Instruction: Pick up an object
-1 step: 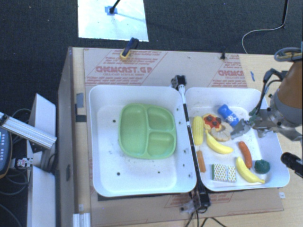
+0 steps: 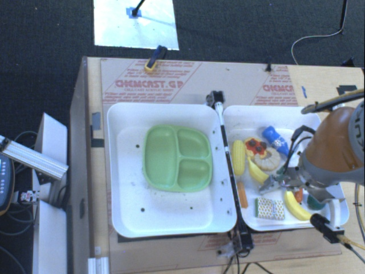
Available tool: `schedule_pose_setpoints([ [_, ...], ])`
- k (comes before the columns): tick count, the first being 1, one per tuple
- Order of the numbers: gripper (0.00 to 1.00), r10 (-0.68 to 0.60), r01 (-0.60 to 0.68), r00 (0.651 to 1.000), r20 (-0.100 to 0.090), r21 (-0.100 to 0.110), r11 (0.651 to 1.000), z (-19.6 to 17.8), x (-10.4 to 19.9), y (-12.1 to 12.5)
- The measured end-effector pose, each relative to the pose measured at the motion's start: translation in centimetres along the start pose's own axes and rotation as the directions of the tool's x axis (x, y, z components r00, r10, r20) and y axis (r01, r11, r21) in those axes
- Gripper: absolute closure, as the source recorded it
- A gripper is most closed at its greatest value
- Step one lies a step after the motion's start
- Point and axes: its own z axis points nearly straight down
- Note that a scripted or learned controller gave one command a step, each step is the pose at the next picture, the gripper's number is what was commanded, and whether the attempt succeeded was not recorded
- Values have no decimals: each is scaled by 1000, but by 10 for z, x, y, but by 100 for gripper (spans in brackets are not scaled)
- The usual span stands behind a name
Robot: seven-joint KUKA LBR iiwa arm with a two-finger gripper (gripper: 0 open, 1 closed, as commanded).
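So the arm comes in from the right and hangs low over the right bin, where all the toy food is piled. The claw sits right beside a banana, but honestly I can't tell how wide it's spread or if it's got anything. Corn, a blue bottle and another banana lie close by. The left bin carries a green divided plate, probably the drop spot.

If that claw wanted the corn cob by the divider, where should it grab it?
Probably across the middle of the corn, coming straight down. It lies flat and lengthwise along the bin wall, so the fingers should close across its narrow width, one slipping between cob and wall.
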Motion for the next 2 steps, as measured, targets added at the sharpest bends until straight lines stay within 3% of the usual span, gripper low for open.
schedule_pose_setpoints([
  [1, 0, -2, 2, 1000, 1, -3, 1000, -1, 35, 72],
  [2, 0, -1, 1, 1000, 2, -2, 1000, -24, -16, 108],
])
